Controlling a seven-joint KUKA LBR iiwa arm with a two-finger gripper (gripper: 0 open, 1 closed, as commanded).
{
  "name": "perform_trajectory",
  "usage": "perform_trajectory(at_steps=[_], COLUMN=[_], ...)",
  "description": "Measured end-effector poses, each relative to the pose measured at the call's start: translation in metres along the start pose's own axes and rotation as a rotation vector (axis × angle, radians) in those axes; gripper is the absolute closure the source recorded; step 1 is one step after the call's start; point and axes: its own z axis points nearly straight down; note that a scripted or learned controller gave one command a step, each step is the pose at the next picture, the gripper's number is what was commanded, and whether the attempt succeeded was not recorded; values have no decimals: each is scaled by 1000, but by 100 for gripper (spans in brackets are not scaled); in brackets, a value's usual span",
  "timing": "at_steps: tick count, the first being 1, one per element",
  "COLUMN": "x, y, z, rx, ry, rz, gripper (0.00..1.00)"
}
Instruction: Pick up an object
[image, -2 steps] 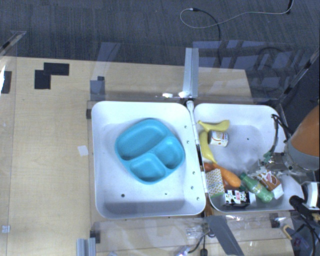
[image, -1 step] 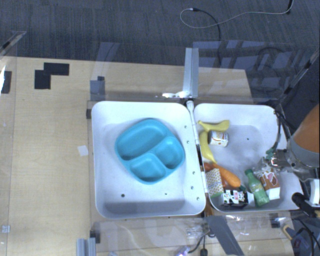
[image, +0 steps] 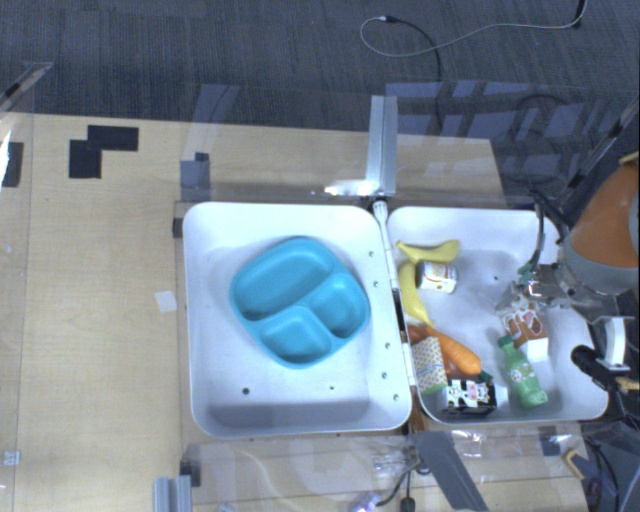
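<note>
Two shallow white bins are sitting side by side on the tabletop (image: 90, 330). The left bin (image: 215, 400) is carrying one blue divided plate (image: 298, 300), lying near its centre.

The right bin (image: 480, 235) is holding several small objects, used here as the landmark's contents: one banana (image: 415, 275) lying along the bin's left wall, one small white cup-like container (image: 438, 277) touching the banana, one orange carrot-shaped piece (image: 458, 351) below it, one patterned packet (image: 428, 365) beside the left wall, one dark item with white markings (image: 468, 396) at the bin's near edge, one green bottle (image: 522, 375) lying toward the near right corner, and one small reddish-brown and white packet (image: 524, 326) just above the bottle.

The tabletop is pale wood with black markings at its far left; dark carpet and a thin cable are showing beyond it.

The arm's orange band (image: 612, 220) is hanging over the right bin's right wall. The hand (image: 530, 290) is hovering just above the reddish-brown packet; how far it is open, and whether it is gripping anything, cannot be judged.
</note>
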Motion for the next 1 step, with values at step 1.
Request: perform_trajectory(at_steps=[1], x=[69], y=[-34], z=[-104], rx=[15], ry=[8], rz=[-115], gripper=[100])
